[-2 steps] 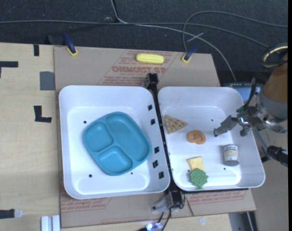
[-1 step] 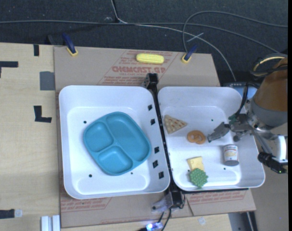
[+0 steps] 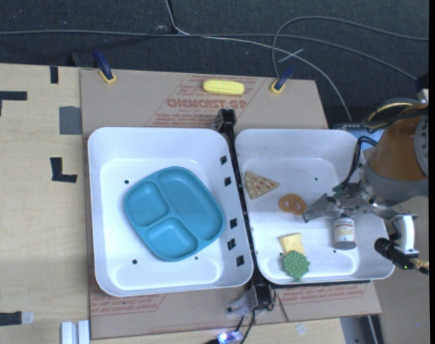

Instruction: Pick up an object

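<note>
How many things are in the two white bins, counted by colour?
Blue: 1, the plate
Brown: 2, the waffle slice and the pretzel
Yellow: 1, the block
Green: 1, the bumpy piece
Silver: 1, the can
Total: 6

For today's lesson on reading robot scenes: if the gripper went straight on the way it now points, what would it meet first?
The gripper points left across the right bin. First in that line looks to be the pretzel, just ahead of its tip. Height is unclear from this slanted view, so it might pass over it.
</note>
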{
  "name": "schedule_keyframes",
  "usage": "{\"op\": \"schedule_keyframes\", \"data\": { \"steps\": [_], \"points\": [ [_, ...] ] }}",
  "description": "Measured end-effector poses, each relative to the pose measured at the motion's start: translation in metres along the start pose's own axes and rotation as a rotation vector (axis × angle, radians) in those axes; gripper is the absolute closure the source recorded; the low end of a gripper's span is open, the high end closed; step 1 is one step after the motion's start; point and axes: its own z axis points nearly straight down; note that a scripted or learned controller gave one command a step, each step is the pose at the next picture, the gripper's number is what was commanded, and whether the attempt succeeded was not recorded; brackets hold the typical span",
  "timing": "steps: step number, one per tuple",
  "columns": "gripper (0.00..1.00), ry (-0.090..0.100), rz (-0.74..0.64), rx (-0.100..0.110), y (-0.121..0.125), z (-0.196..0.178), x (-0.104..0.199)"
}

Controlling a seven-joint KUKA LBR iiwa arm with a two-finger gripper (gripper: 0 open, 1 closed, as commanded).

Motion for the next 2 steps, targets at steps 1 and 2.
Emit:
{"op": "schedule_keyframes", "data": {
  "steps": [1, 2],
  "points": [
    [1.0, 0.0, -0.001, -0.004, 0.001, -0.013, 0.001],
    [1.0, -0.003, -0.001, -0.011, -0.001, -0.075, -0.001]
  ]
}}
